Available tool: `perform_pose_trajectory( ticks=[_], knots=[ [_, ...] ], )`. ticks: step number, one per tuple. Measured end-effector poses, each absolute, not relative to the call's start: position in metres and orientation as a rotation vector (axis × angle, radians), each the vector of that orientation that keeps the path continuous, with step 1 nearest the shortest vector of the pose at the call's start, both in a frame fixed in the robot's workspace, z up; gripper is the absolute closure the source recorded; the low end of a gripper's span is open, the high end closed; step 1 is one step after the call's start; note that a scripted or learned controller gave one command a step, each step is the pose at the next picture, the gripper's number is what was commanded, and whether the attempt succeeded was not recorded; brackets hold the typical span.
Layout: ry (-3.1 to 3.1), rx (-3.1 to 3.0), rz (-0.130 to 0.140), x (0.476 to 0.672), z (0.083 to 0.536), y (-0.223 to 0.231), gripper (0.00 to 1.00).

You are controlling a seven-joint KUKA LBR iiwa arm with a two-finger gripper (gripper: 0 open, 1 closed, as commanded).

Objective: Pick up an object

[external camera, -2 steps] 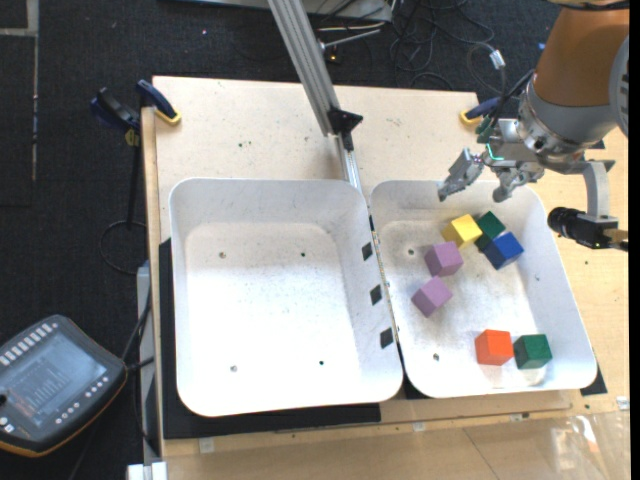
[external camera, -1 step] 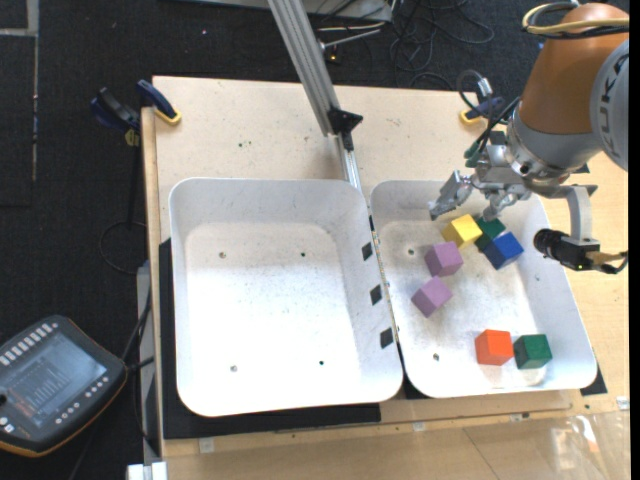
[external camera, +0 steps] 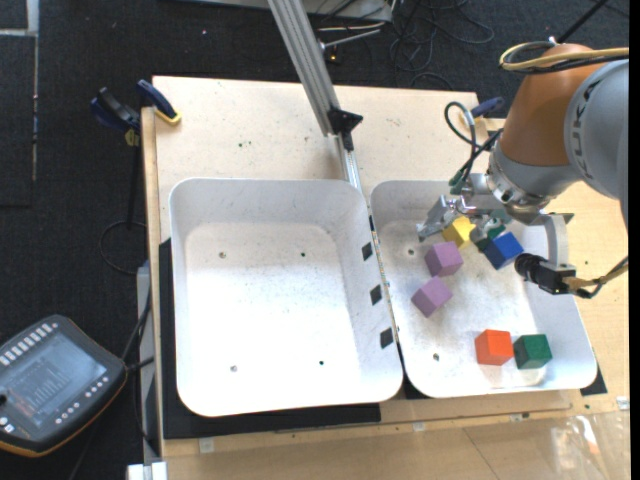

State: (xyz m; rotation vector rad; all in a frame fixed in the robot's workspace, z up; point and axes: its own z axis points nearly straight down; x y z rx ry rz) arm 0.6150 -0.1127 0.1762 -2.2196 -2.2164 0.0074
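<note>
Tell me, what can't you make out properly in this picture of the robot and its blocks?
- Gripper: the wrist hides its fingers, so open or shut is unclear.
- Yellow block: partly hidden under the gripper; whether it is gripped is unclear.
- Blue block: the dark piece beside it is too small to identify.
- Arm: cut off by the right edge.

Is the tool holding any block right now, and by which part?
Cannot be told: the tool is low beside the yellow block in the right bin, its grip hidden.

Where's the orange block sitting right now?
The orange block sits in the right-hand bin, near its front edge, right beside a green block.
</note>
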Motion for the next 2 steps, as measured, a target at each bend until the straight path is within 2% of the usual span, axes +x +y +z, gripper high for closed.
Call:
perform_pose_trajectory(
  ticks=[1, 2],
  knots=[
    [-2.216, -2.219, 0.007, 0.613, 0.113, -0.118, 0.00],
    [-2.221, -2.223, -0.001, 0.615, 0.127, -0.118, 1.00]
  ],
)
